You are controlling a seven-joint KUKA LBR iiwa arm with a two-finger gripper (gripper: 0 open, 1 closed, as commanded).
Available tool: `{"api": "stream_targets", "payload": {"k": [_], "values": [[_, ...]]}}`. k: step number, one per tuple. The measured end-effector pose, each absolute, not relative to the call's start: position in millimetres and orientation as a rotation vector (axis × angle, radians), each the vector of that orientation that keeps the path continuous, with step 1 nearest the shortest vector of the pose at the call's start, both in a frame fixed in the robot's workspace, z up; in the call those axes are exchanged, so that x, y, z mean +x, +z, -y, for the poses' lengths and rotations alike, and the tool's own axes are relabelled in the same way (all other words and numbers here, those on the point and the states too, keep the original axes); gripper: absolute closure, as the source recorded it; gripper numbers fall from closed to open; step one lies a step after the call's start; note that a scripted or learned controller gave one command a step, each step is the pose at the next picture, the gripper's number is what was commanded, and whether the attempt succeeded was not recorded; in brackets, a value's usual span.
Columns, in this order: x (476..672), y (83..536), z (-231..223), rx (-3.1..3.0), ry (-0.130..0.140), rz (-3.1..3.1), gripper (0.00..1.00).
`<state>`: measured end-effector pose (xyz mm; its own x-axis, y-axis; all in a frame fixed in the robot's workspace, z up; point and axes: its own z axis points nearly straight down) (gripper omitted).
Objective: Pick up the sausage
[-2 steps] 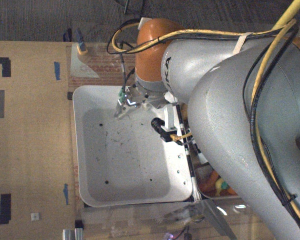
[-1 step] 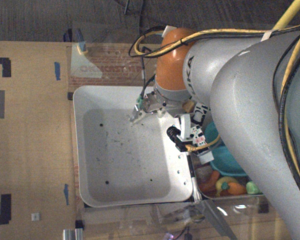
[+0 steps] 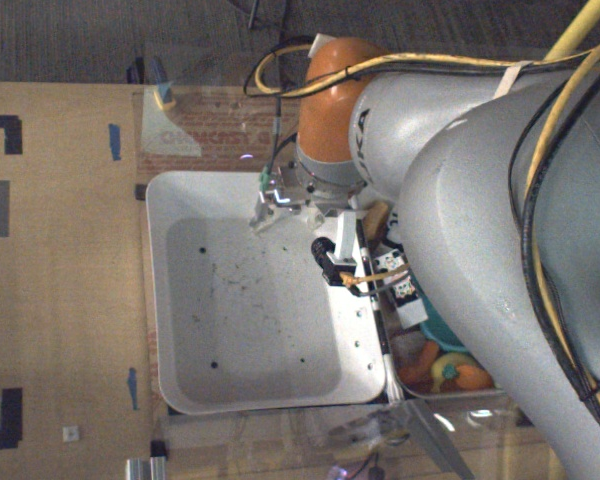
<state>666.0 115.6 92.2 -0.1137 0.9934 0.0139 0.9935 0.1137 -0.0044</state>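
Task thing probably the brown rounded bit, taken as the sausage point(image 3: 377, 218), just past the right edge of the left bin point(image 3: 240, 308) near that bin's upper right corner, tucked under the grey arm point(image 3: 460, 198). Mostly covered, so hard to confirm and no way to read which way it lies. Gripper point(image 3: 268, 206) hanging over the upper right corner of the left bin, inside its rim, well short of the sausage and not touching it. Cannot tell whether gripper is apart or together from this angle; nothing seen clamped in it. Further down along the left bin's right edge, in the right bin point(image 3: 460, 394): orange and yellow pieces point(image 3: 450, 370) bunched together, with a teal thing point(image 3: 442, 330) just above them. Handling guess: light, likely a toy, smooth skin, a bit slippery, round so liable to roll or squirt out of a pinch near an end. Probably firm enough to take a squeeze, not fragile. Best to grip across the middle, square to its long axis, pressing down low on the sides rather than the rounded top. Crowding against the bin wall likely to make the approach tight.
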Motion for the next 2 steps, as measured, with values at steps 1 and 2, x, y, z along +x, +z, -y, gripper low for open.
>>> {"api": "stream_targets", "payload": {"k": [1, 2], "values": [[665.8, 92.5, -112.4, -2.073, -0.017, 2.337, 0.0], [665.0, 92.6, -110.2, -1.994, -0.011, 2.403, 0.0]]}}
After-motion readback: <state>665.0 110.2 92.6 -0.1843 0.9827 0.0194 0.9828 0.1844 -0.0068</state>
